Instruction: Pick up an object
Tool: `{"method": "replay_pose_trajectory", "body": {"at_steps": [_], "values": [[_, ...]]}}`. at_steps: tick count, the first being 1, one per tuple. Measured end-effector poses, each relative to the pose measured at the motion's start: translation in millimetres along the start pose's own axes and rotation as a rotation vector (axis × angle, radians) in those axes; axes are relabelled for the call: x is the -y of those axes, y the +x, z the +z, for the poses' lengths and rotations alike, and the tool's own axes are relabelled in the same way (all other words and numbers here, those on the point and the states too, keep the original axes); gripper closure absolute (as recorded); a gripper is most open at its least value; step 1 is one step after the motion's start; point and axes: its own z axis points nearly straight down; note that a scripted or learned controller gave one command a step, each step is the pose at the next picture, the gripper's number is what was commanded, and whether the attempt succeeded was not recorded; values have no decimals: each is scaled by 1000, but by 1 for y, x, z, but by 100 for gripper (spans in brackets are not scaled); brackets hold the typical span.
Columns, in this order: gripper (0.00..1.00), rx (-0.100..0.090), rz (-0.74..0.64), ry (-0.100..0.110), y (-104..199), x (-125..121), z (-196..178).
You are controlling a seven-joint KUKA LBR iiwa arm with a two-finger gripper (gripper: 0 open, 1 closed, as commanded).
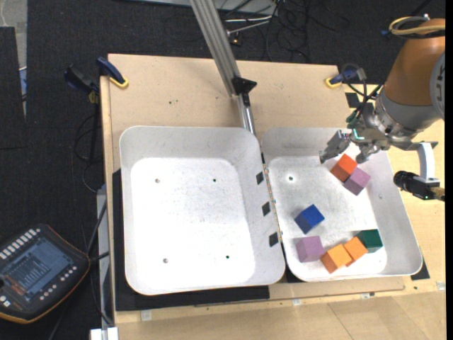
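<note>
Gripper above the orange block, upper right of the right bin

The gripper (349,144) hung with its fingers spread, grasping nothing; the orange block (344,167) lay just below it in the frame, touching a purple block (357,180).

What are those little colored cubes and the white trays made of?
The blue cube and the other cubes look like painted wood or foam: flat matte color, crisp edges, no shine. I can't tell which. The white trays look like thin molded plastic, with rounded corners, a raised rim and dark scuff specks.
</note>
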Motion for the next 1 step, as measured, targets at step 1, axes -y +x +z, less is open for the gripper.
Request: {"method": "replay_pose_trajectory", "body": {"at_steps": [1], "values": [[0, 0, 0, -3, 0, 0, -2]]}}
